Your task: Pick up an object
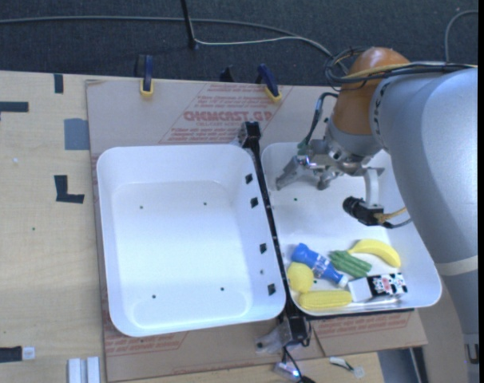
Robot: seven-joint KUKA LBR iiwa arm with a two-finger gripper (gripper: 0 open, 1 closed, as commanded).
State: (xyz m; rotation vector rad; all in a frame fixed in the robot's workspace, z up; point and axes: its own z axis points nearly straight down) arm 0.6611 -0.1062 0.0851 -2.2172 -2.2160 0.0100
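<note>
Nearest of all, along the near rim of the right bin [424, 282], lies a huddle of toys: a yellow corn cob [325, 299] at about six o'clock in the bin, a round lemon [299, 278] touching it at its left, and a small black-and-white box [378, 286] at its right. Just behind them rest a blue bottle [317, 262], a green pod [350, 263] and a yellow banana [376, 251], all crowded together, some touching. The gripper [306, 173] hangs over the bin's far part, toward eleven o'clock, well apart from the heap, its two fingers spread with nothing between them. The grey arm [434, 150] bulks in from three o'clock, overhanging the bin's right edge. The left bin [114, 166] sits alongside, black clips joining the shared rim.
</note>
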